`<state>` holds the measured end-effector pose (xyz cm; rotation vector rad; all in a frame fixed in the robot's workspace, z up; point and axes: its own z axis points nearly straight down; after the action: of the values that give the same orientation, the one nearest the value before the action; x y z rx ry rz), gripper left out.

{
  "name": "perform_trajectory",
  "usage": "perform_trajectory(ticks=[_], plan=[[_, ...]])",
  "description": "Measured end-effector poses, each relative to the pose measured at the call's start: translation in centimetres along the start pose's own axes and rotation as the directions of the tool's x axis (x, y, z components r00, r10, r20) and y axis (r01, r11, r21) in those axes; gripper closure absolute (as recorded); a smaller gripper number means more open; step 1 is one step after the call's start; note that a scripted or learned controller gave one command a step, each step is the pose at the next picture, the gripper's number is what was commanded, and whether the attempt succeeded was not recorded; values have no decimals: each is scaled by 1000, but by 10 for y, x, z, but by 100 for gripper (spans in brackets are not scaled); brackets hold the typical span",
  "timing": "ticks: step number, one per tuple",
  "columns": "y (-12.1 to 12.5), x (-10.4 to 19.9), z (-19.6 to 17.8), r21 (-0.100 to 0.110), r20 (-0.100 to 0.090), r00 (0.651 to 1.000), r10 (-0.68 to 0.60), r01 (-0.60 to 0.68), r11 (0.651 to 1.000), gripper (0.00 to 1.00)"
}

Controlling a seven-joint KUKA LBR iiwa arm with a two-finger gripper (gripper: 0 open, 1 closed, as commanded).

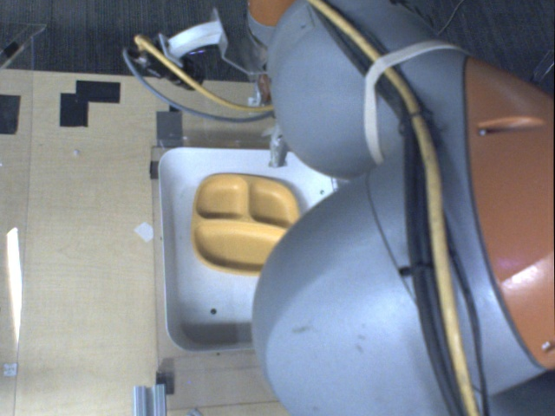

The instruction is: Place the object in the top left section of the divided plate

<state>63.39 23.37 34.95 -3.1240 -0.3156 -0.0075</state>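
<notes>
One white bin, shallow, smooth plastic, on pale wood-grain surface. Inside: yellow divided plate, glossy, rounded, three sections. Bulky grey arm with orange band overhangs bin. Fingers hidden: state cannot tell, relative positions unreadable.

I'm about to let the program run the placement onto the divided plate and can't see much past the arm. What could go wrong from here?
1. The arm covers the right part of the white bin and the divided plate's right edge, so the object and any contact there can't be checked.
2. The yellow cable loops loosely above the bin's top edge; it might snag as the arm moves.
3. The plate lies loose in the bin, so a nudge could shift it.
</notes>
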Motion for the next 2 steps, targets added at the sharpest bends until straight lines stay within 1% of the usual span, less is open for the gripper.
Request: perform_trajectory(ticks=[1,2], plan=[[2,1,-11,1,-2,1000,3,-3,1000,100],[6,29,66,-2,3,1000,-2,2,1000,100]])
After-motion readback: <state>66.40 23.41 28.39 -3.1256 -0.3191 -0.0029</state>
